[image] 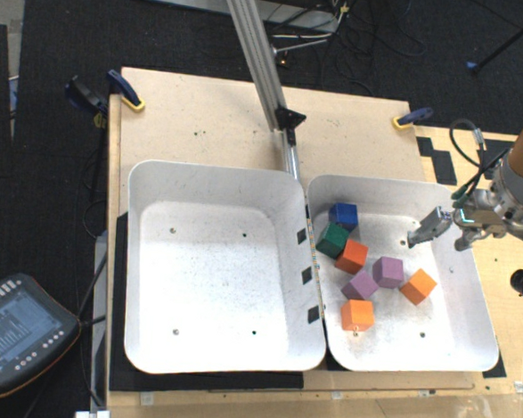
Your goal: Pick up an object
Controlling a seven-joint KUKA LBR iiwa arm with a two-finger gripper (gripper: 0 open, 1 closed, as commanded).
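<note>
Several small cubes lie in the right bin (466, 343). A blue cube (344, 216), a green cube (332, 241) and an orange cube (354, 254) cluster near its left wall. Two purple cubes (387, 272) (361, 286) sit mid-bin, with an orange cube (418, 286) to their right and another orange cube (357, 316) in front of them. My gripper (443, 235) hangs over the bin's upper right part, open, with nothing between its fingers. It is above and to the right of the cubes, apart from them.
The left bin (152, 241) adjoins the right one along a shared rim. A slanted metal pole (259, 56) comes down to the bins' back junction. A teach pendant (12, 329) lies at the lower left. Clamps (127, 91) (411, 118) hold the board's back corners.
</note>
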